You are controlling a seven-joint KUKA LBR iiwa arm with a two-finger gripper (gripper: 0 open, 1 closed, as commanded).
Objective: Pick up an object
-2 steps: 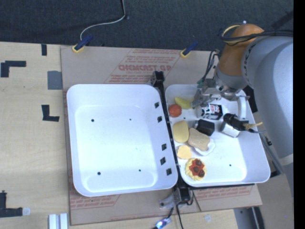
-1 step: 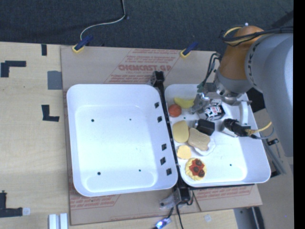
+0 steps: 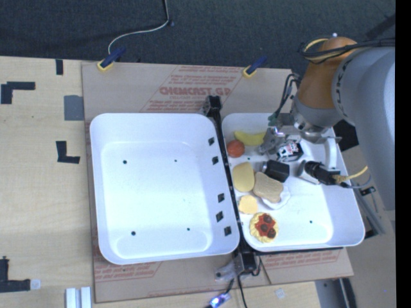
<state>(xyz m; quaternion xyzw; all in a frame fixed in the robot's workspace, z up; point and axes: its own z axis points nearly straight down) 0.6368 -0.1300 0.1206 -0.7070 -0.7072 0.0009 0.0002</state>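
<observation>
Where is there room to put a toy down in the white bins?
The left bin has a wide bare floor from wall to wall. In the right bin, the near right corner is bare, beside the pizza toy. It is crowded along the divider, where the banana, tomato and bread slice sit under the gripper.

This looks like a robotics lab. A big grey industrial arm with an orange band [image 3: 327,76] reaches over two shallow white plastic bins [image 3: 103,172] clamped onto a brown cardboard sheet [image 3: 186,92], with black tape marks [image 3: 64,151] on the pale wooden bench [image 3: 32,204].
</observation>
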